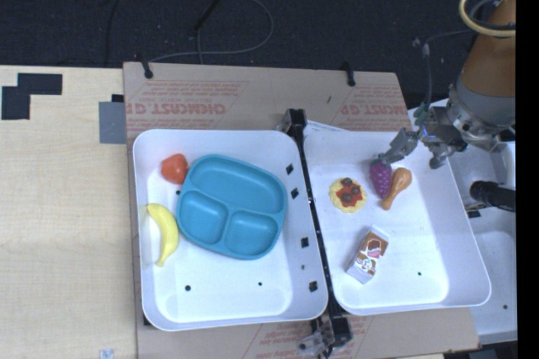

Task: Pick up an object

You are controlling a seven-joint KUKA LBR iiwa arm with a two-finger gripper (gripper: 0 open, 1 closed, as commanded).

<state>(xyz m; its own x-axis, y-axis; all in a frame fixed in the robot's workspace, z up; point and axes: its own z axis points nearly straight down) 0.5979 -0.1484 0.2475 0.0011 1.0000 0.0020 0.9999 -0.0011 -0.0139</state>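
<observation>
The right bin (421,281) holds a purple grape bunch (381,177), an orange chicken drumstick (396,185), a small round pizza (347,194) and a little brown-and-white carton (368,255). My gripper (418,149) hangs over the bin's far right part, just up and right of the grapes and drumstick. Its two fingers are spread apart with nothing between them. The left bin (219,298) holds a blue divided plate (232,206), a red tomato (174,168) and a yellow banana (163,232).
A black divider (308,214) runs between the two bins. Brown cardboard (253,96) lies under them, and a wooden bench top (59,222) spreads to the left. Cables trail over the dark floor at the back.
</observation>
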